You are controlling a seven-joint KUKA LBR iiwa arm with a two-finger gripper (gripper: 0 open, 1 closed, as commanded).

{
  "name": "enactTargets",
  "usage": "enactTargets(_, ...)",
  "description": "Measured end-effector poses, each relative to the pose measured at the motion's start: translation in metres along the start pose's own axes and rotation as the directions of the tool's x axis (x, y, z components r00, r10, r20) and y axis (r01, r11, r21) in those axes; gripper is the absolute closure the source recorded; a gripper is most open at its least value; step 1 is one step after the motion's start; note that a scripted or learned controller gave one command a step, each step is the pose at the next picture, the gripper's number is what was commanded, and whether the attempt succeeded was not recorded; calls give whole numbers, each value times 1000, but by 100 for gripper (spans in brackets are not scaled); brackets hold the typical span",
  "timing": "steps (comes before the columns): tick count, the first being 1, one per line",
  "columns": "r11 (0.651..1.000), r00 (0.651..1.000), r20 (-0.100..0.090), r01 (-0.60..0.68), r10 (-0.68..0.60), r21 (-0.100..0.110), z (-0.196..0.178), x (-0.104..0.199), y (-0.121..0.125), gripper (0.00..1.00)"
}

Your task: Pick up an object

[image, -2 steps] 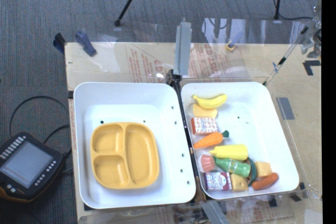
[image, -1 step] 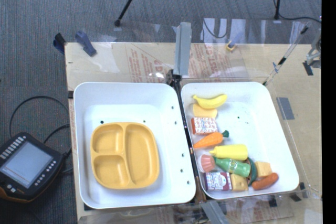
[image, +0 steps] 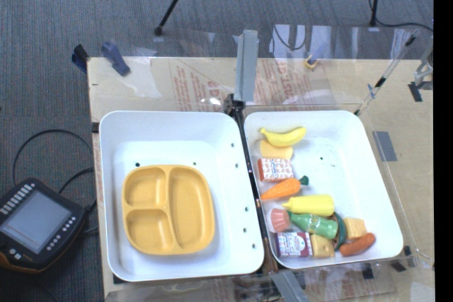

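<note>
Glossy yellow three-section tray (image: 169, 208) in left white bin (image: 113, 131), smooth plastic banana (image: 283, 136) at twelve o'clock, tapered carrot (image: 283, 189), green bottle (image: 314, 225) heaped in right bin (image: 354, 152)

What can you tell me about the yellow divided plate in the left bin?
The yellow divided plate looks like matte plastic, a rounded rectangle with a raised rim and three compartments: two smaller ones stacked on the view's left and one long one on the right. It lies flat and right side up on the floor of the left white bin, toward its lower left and turned slightly askew. Nothing lies in it and nothing touches it except the bin floor.
</note>
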State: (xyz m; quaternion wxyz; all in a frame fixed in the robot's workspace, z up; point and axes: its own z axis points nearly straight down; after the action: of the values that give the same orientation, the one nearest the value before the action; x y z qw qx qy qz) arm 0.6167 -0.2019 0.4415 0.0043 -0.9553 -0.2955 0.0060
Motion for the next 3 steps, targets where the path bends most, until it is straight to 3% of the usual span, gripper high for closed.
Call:
enactTargets(1, 1000, 1000, 4, 7, -7, 5, -7, 2, -1, 100)
enactTargets(2, 992, 992, -5, -125, 125, -5, 7, -34, -9, 100)
enactTargets(3, 993, 993, -1, -122, 122, 0, 1, -33, -9, 100)
